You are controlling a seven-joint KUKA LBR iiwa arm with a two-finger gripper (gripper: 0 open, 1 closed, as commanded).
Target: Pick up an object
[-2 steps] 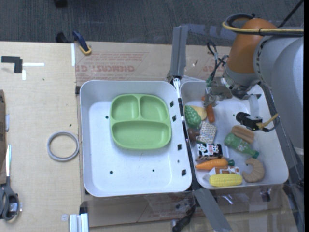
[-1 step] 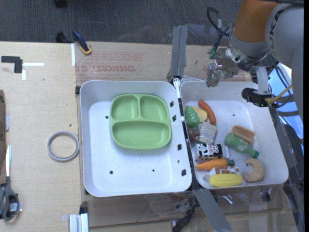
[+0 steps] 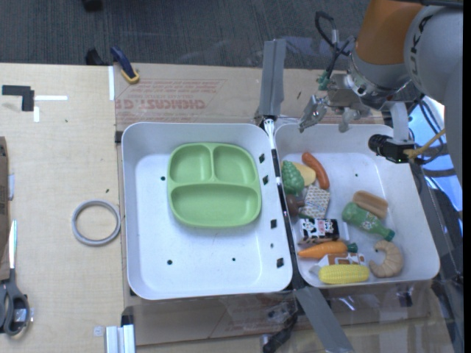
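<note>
My gripper (image 3: 324,119) hangs over the back edge of the right bin (image 3: 412,197), its two fingers spread open with nothing between them. Below it in that bin lie toy foods: a hot dog (image 3: 315,168), a green vegetable (image 3: 293,176), a bread roll (image 3: 370,203), a green bottle (image 3: 366,222), a black-and-white carton (image 3: 319,229), a carrot (image 3: 323,251), a corn cob (image 3: 343,273) and a croissant (image 3: 388,259). A grey patterned piece (image 3: 316,199) lies among them.
The left bin (image 3: 140,256) holds a green divided plate (image 3: 215,184). On the bench at left lie a tape ring (image 3: 96,221) and scissors (image 3: 15,300). A grey divider post (image 3: 271,79) stands between the bins at the back.
</note>
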